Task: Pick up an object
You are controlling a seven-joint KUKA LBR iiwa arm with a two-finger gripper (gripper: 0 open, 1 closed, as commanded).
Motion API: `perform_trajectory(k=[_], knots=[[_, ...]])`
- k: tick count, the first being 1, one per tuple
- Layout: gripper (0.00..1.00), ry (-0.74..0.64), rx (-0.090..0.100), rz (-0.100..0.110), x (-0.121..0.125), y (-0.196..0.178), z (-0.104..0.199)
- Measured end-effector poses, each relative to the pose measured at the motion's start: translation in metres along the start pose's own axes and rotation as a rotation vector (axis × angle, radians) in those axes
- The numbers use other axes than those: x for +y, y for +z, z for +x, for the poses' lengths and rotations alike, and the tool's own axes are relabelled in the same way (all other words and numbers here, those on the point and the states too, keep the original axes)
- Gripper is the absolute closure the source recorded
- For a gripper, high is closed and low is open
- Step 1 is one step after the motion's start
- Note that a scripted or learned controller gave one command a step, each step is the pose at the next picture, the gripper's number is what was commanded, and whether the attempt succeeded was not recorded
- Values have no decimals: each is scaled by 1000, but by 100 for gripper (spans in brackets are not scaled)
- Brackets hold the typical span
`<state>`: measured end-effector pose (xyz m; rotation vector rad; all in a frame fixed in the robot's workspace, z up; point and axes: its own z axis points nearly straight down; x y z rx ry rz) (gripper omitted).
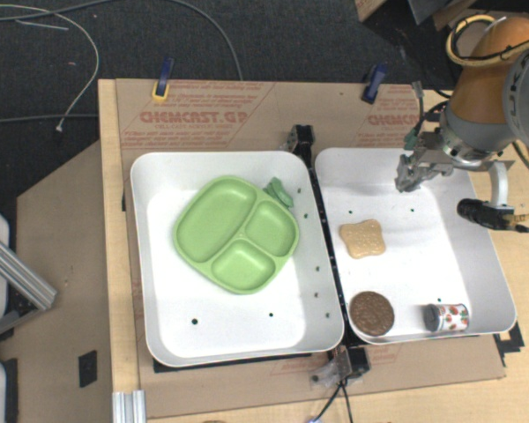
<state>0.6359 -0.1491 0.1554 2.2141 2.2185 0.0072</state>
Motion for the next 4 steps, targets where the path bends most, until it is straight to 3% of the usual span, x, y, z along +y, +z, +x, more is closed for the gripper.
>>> perform_trajectory(k=[2, 4], knots=[[100, 1, 1, 3, 12, -85, 1], [100, -4, 6, 12, -25, -80, 117]])
